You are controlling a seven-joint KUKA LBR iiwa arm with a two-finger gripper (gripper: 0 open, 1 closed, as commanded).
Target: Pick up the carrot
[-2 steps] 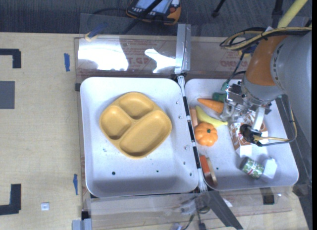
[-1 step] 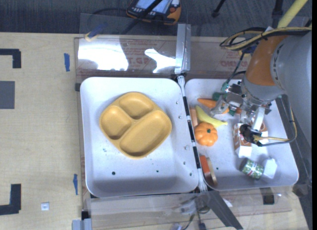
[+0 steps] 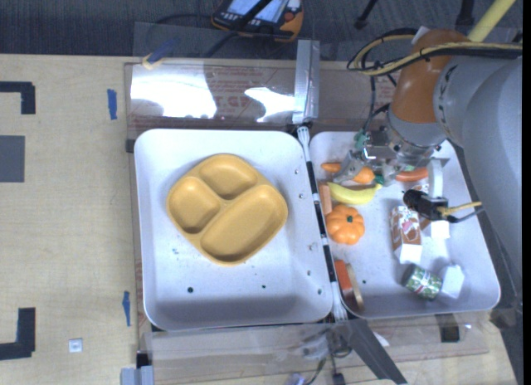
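Camera view: the gripper hangs over the right bin (far end), a carrot right beneath its tip, above the banana; grip state unclear.

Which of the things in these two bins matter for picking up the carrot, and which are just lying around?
For the job: carrot, the orange piece just above the banana; pincer over it; right bin.

Lying about: banana, small pumpkin, green can, yellow divided plate in the left bin.
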